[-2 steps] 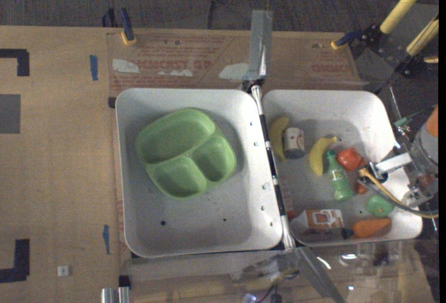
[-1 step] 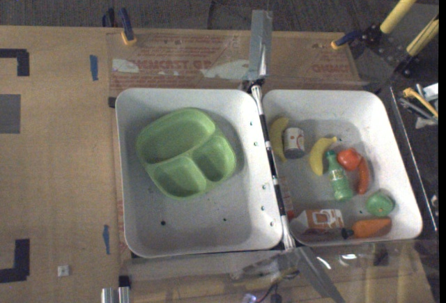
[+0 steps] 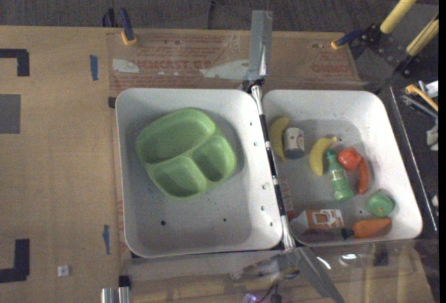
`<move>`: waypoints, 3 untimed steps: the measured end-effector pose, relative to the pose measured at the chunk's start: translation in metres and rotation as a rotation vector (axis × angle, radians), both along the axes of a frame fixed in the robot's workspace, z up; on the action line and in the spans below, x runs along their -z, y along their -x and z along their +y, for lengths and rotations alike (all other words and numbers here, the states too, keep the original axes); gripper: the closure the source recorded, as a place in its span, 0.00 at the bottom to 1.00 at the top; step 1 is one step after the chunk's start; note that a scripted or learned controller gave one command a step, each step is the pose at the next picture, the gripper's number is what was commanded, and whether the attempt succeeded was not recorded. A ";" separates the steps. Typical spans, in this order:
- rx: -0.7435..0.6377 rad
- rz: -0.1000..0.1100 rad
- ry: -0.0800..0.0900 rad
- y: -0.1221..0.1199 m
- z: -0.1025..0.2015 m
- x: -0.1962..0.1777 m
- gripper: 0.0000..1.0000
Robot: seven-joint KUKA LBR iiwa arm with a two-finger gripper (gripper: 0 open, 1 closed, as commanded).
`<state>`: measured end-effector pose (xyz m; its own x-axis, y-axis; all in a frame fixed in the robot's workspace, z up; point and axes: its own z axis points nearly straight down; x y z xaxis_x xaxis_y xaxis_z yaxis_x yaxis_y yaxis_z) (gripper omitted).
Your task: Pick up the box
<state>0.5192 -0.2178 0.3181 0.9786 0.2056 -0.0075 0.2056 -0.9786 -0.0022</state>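
Task not started: box (image 3: 322, 219) lies flat at the near edge of the right bin (image 3: 390, 113), just left of a carrot (image 3: 371, 228). Pincer state: cannot tell. Next move likely calls for reaching over the right bin and descending on the box. Count: two bananas, one can, one bottle, two carrots, one green tray (image 3: 185, 151) in left bin (image 3: 132, 225).
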 end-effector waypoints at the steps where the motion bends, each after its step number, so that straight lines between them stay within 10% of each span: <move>1: -0.055 -0.005 0.000 -0.075 -0.004 -0.114 1.00; 2: -0.034 -0.004 0.000 -0.136 -0.003 -0.115 1.00; 3: -0.034 -0.004 0.000 -0.136 -0.003 -0.115 0.00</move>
